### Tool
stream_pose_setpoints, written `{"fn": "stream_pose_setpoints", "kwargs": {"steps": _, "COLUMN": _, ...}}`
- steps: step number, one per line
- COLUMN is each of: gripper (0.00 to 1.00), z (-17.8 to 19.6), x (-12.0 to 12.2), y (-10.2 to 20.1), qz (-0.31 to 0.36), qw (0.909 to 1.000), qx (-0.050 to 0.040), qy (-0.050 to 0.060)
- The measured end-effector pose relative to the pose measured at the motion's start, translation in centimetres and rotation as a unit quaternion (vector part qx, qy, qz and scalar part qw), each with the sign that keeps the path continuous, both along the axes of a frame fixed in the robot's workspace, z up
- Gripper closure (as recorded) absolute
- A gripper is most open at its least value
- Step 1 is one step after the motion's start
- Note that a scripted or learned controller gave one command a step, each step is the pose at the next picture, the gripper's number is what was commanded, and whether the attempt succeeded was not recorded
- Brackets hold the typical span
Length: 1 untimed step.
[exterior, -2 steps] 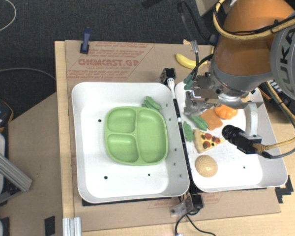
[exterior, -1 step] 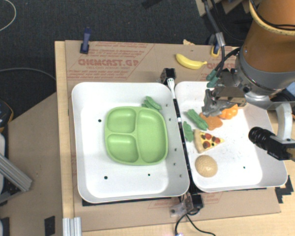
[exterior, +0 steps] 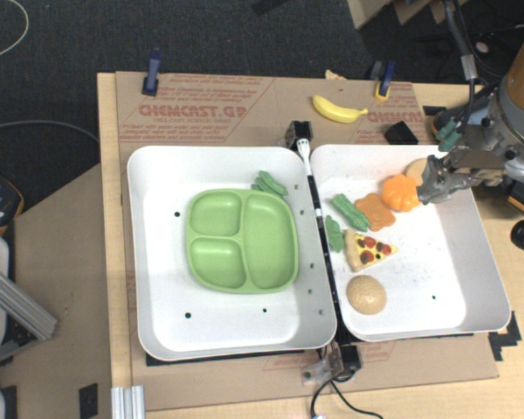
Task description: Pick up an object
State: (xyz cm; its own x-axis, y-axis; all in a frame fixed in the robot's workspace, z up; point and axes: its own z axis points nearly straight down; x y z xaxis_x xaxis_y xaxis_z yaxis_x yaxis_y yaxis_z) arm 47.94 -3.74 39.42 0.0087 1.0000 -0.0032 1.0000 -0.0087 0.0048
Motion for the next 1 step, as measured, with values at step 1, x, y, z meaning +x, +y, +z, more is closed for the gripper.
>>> {"fn": "stream_pose_setpoints", "kwargs": {"steps": 1, "gripper": 1.0, "z": -5.18, "x": -0.11, "y": -6.57, "qz": 0.0, "qw": 1.0, "qx": 0.0013, "qy": 0.005}}
